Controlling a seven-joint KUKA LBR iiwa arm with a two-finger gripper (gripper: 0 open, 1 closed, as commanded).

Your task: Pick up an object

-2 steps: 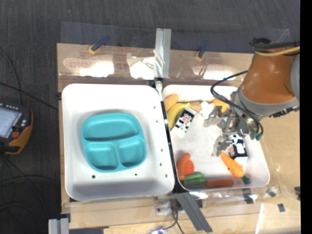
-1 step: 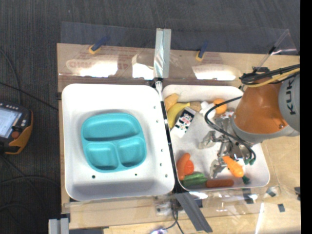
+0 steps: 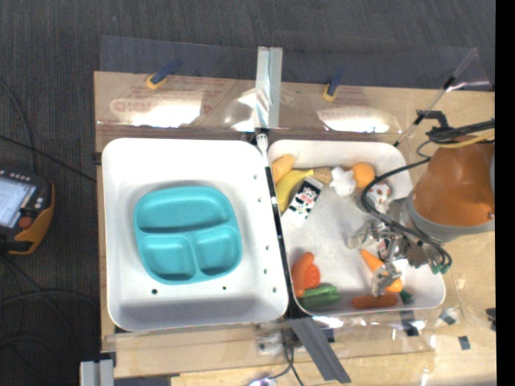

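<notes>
- Step in hand, as a judgement: the descent/grasp phase. The arm [image 3: 455,187] reaches in from the right and the gripper [image 3: 386,256] is low over the right side of the right bin [image 3: 338,215].
- Gripper state: cannot tell. The wrist hardware and cabling merge into clutter, so nothing can be confirmed as held.
- Likely target: the small orange piece [image 3: 369,258] lying right at the gripper tip. A second small orange-and-tan piece [image 3: 386,281] sits just below it.
- Other candidates in the right bin: banana [image 3: 286,185] against the left wall, black-and-white spotted toy [image 3: 304,199] beside it, orange ball [image 3: 364,173] near the top, white lump [image 3: 344,182] touching it, red-orange pepper-like toy [image 3: 304,270], green item [image 3: 322,295] just below that, red-orange strip [image 3: 374,301] by the bottom wall.
- Left bin [image 3: 121,296] holds a teal divided tray [image 3: 189,232], well apart from the gripper.
- Next move calls for: a firm pinch on one piece, then a straight lift, watching that the neighbour isn't dragged along.
- Hard to read: the bin's right wall and anything under the orange band and wrist are covered. The small items near the tip are blurred, so their identity is unclear.
</notes>
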